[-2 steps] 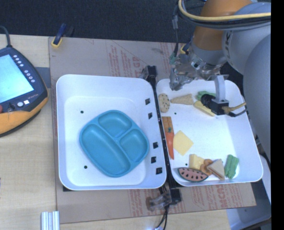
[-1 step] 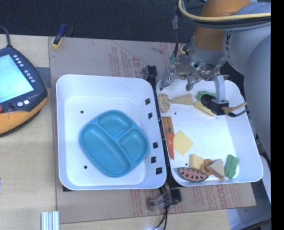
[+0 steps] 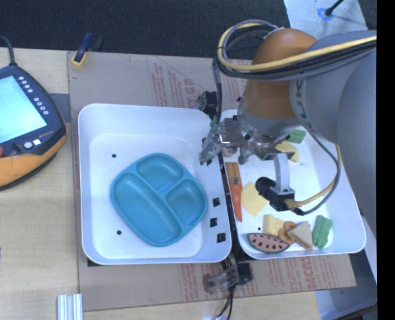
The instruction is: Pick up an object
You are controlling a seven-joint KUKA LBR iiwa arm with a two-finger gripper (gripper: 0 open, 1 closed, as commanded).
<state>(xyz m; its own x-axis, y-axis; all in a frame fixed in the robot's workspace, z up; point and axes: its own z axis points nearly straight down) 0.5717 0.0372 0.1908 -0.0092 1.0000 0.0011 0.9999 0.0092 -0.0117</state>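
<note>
My gripper hangs under the orange wrist band over the upper left of the right bin, close to the wall between the two bins. Just below it lie an orange toy carrot and a yellow cheese slice. Along the bin's front edge sit a watermelon slice, a sandwich piece and a green vegetable. The arm hides part of a green and yellow piece at the back. I see nothing held in the gripper.
The left bin holds a blue divided plate. A teach pendant lies on the bench at far left. The bulky grey arm covers the right bin's upper right. Cables loop above the wrist.
</note>
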